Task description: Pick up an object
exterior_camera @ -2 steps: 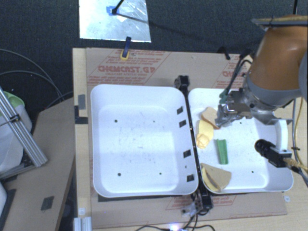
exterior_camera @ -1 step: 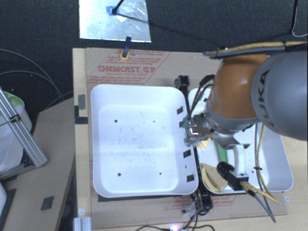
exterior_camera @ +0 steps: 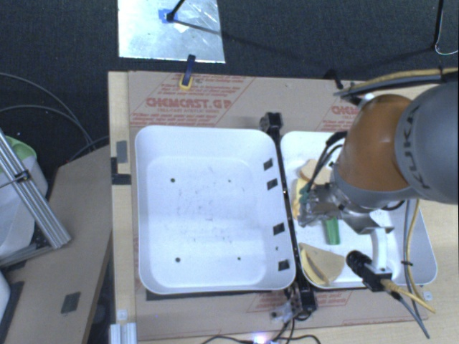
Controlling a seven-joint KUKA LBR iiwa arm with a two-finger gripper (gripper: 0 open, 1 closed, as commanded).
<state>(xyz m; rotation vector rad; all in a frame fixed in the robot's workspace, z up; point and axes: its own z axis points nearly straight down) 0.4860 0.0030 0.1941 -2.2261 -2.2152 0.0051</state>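
Arm over the right shallow white plastic bin point(exterior_camera: 427, 264), wrist low, claw point(exterior_camera: 313, 205) down among the contents; claw state: cannot tell, hidden under the wrist. Candidate objects: small green cylindrical piece point(exterior_camera: 332, 231) just beside the claw, tan curved wedge-shaped piece point(exterior_camera: 323, 264) near the bin's front edge, pale tan piece point(exterior_camera: 309, 169) toward the back. Judgement: descent stage of the pick. Advice: centre on the green piece, keep off the bin's left wall, close before lifting. Left shallow white plastic bin point(exterior_camera: 208, 206) sits alongside. Both rest on a printed brown cardboard sheet point(exterior_camera: 215, 99) covering the desk; dark carpet floor point(exterior_camera: 57, 34) beyond.
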